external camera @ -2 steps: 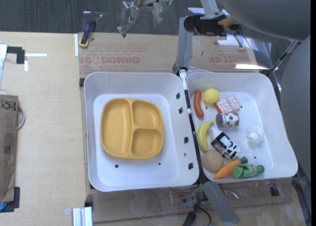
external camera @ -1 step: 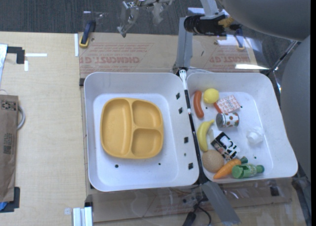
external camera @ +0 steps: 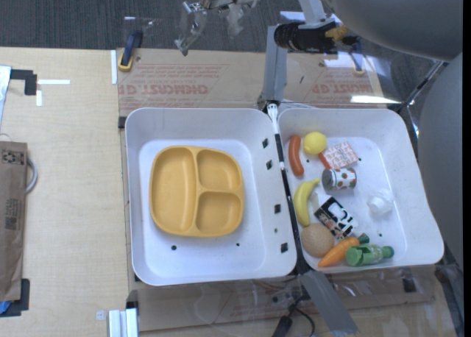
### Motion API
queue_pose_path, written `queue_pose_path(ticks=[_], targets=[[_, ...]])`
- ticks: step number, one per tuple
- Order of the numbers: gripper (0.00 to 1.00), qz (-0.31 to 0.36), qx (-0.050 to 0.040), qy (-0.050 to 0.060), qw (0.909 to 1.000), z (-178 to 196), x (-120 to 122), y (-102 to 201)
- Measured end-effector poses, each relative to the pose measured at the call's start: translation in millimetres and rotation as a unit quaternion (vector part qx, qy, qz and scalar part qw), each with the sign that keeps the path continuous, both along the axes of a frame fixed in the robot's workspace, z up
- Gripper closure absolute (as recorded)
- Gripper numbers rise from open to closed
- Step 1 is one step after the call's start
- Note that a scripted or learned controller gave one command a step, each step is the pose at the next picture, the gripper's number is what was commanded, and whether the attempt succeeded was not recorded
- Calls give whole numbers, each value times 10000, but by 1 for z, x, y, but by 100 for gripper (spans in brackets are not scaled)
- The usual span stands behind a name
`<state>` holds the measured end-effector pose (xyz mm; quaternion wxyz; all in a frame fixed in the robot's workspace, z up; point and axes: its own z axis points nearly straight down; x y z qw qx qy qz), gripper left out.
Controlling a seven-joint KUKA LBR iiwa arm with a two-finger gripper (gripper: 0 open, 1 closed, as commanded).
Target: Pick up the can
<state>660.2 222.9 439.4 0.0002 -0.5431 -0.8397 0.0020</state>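
The can [external camera: 341, 178] is small, red and white with a silver end, and lies on its side in the middle of the right bin [external camera: 401, 181]. My gripper [external camera: 213, 23] hangs high above the bench behind the left bin [external camera: 140, 203], far up and left of the can. Its two metal fingers [external camera: 188, 30] are spread apart with nothing between them.
The right bin also holds a hot dog [external camera: 296, 155], a lemon [external camera: 315, 142], a banana [external camera: 303, 201], a carrot [external camera: 339, 252], a green bottle [external camera: 368, 255], a black-and-white box [external camera: 335, 215] and a pink packet [external camera: 341, 155]. A yellow divided plate [external camera: 196, 190] lies in the left bin.
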Motion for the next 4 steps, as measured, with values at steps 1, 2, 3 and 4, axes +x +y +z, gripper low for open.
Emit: queue_pose_path(ticks=[1, 2, 3, 4], targets=[[0, 0, 0, 0, 10000, 0, 0, 0], [100, -3, -17, 11, 10000, 6, 2, -1], [100, -859, -6, 11, 9963, -1, 0, -3], [100, -2094, -8, 1, 9778, 0, 0, -2]])
